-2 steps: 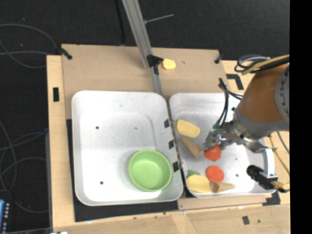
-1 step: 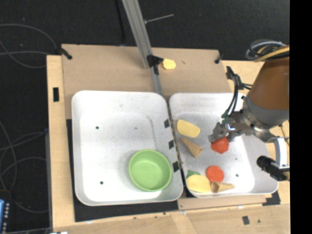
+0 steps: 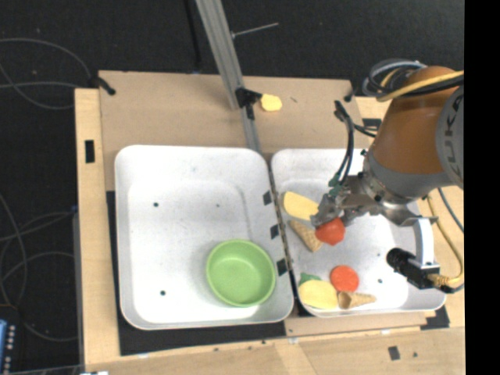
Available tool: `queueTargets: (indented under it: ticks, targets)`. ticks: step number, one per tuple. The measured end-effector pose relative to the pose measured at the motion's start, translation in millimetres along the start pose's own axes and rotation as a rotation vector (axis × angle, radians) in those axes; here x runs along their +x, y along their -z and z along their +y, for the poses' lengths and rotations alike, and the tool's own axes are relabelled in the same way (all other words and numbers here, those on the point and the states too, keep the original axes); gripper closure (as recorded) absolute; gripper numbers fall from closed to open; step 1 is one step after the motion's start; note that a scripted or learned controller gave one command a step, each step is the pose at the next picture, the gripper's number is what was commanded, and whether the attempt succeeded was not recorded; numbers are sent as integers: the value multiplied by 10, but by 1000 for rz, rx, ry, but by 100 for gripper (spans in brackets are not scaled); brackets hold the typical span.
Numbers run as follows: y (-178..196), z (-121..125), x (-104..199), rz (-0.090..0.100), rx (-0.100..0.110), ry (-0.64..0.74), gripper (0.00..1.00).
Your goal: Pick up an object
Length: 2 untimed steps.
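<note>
My gripper (image 3: 328,219) hangs over the middle of the right bin (image 3: 406,303), reaching in from the right. A small red ball (image 3: 333,233) sits right at its tip, with red showing on either side of a dark finger, so the gripper looks shut on it. Just left of the ball lie a yellow wedge (image 3: 299,205) and a tan waffle cone (image 3: 306,236). Near the bin's front edge are an orange-red ball (image 3: 344,277), a pale yellow fruit (image 3: 318,294) and a second small cone (image 3: 356,299).
A green bowl (image 3: 240,273) stands in the left bin (image 3: 156,178) near its front right corner. A metal post (image 3: 226,53) rises at the back between the bins, with a small yellow object (image 3: 271,102) on the bench beside it. A black cable fitting (image 3: 406,266) hangs at the right.
</note>
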<state>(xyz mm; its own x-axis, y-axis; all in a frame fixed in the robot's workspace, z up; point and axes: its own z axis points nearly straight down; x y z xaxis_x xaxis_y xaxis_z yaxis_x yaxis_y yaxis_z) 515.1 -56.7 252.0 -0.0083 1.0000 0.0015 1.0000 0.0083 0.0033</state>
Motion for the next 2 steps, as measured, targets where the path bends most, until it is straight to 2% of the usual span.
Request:
queueTargets:
  ticks: [1,2]
  targets:
    - [43,36,590,1,2,1,100]
    - [-79,16,1166,-1,5,-1,100]
